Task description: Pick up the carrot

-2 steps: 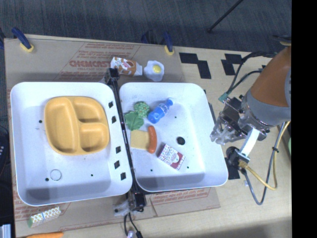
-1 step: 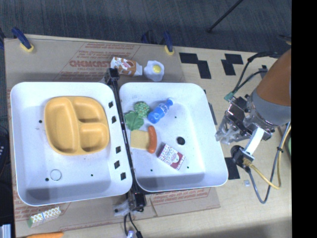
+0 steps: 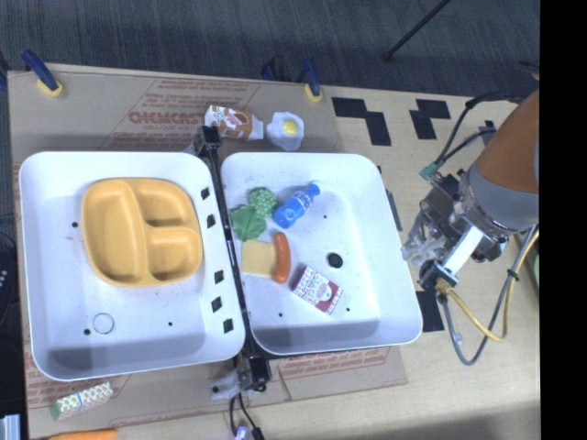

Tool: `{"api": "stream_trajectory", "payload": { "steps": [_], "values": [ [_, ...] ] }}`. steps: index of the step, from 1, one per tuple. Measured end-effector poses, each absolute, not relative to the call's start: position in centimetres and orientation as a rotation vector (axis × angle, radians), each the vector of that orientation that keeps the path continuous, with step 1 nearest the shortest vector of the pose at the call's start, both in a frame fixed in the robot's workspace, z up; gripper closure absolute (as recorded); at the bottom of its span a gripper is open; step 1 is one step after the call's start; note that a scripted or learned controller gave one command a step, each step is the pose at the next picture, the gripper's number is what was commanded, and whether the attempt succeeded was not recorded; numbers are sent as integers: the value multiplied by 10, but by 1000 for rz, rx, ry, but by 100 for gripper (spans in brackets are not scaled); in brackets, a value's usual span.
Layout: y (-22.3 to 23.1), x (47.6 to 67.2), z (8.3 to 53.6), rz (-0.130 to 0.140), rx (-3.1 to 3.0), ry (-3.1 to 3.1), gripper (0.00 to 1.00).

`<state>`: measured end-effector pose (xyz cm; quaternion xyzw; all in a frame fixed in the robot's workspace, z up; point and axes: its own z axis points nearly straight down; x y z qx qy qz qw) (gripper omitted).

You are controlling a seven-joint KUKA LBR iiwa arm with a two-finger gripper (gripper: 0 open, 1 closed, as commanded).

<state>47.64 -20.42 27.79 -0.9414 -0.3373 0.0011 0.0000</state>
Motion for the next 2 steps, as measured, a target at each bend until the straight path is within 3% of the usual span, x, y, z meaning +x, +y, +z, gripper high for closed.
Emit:
{"api": "stream_trajectory", "payload": {
  "steps": [2],
  "values": [
    [-205, 476, 272, 6, -2954, -1054, 100]
  ]
}}
